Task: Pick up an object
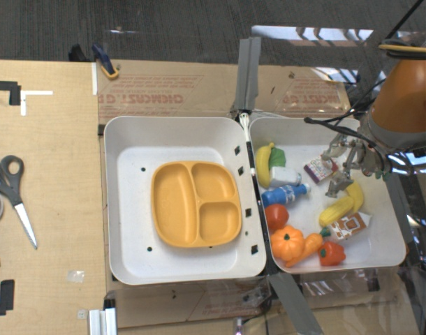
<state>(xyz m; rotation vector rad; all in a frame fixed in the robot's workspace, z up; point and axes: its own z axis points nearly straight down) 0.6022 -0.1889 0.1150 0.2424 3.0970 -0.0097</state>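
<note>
The right bin holds several toy foods: a yellow banana, a blue bottle, a red tomato, an orange pumpkin, a red pepper, a second yellow banana, a small carton and a purple-and-white packet. My gripper hangs over the bin's upper right part, just above the second banana and right of the packet. It is open with nothing between its fingers.
The left bin carries a yellow divided plate. Scissors lie on the wooden bench at far left. A blue clip sits behind the bins on the cardboard sheet. Cables trail from the arm at the right.
</note>
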